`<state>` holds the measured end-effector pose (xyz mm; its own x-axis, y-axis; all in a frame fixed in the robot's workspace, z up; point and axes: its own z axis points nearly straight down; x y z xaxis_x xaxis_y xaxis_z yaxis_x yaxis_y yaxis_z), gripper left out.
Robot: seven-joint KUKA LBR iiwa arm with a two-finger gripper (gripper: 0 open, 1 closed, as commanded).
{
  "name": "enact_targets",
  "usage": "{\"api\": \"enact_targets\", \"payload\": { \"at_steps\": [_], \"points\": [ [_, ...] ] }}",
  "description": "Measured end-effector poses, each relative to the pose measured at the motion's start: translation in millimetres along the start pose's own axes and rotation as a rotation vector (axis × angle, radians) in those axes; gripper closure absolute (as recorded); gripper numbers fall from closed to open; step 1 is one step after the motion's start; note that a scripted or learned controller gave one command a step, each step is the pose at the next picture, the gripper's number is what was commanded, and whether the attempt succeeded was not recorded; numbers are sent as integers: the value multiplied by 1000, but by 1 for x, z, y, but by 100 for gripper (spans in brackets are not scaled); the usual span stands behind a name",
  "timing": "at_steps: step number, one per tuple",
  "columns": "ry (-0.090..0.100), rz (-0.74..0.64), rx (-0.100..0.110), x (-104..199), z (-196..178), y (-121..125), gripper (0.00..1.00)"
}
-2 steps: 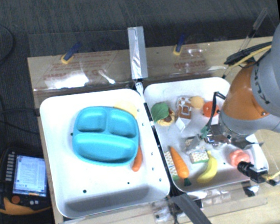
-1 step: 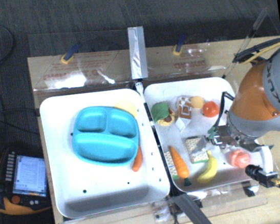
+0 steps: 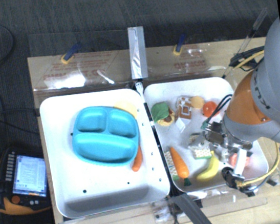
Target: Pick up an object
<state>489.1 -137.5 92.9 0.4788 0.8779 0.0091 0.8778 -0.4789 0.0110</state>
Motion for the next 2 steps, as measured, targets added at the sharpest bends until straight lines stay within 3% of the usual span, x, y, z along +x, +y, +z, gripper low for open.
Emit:
{"api": "enact_targets", "payload": {
  "at_steps": [1, 2],
  "points": [
    [-3, 435, -4, 24, 1, 2, 0],
    [-7, 463, -3, 9, 4, -6, 0]
  ]
}}
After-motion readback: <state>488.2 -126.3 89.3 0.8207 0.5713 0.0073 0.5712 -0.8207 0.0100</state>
